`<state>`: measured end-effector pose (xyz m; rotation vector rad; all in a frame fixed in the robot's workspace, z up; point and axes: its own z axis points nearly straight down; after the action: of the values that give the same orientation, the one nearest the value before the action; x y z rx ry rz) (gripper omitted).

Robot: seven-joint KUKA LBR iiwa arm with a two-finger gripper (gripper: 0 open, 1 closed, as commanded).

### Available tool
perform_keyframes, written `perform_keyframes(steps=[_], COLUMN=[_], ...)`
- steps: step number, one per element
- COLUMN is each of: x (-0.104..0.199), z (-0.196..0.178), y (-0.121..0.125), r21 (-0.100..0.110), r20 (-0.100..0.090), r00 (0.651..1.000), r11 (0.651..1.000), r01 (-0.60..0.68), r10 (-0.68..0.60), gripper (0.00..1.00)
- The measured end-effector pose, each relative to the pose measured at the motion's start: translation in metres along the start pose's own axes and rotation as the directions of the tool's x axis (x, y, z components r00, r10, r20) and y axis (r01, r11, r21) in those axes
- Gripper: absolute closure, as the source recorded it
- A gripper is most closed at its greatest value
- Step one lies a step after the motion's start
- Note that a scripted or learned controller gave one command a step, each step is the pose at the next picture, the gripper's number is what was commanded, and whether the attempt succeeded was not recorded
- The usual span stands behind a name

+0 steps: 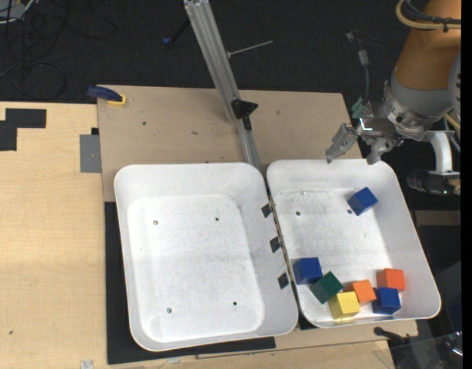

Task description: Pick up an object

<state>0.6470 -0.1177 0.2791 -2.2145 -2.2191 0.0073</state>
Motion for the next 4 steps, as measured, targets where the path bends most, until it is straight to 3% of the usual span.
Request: perform_keyframes(steps=[1,3,4], x=[0.0,0.003,0.007], z=[-0.003,0.111,0.158], y=[0.001,0.009,0.002], r21=[-0.005,0.0,0.001], r20=[0.001,0.001,0.0], r00=[1.0,1.0,1.0], r11=[1.0,1.0,1.0], r01=[0.002,-0.001,-0.003], r10=[-0.002,0.001,0.003], gripper=[0.0,0.0,0.0])
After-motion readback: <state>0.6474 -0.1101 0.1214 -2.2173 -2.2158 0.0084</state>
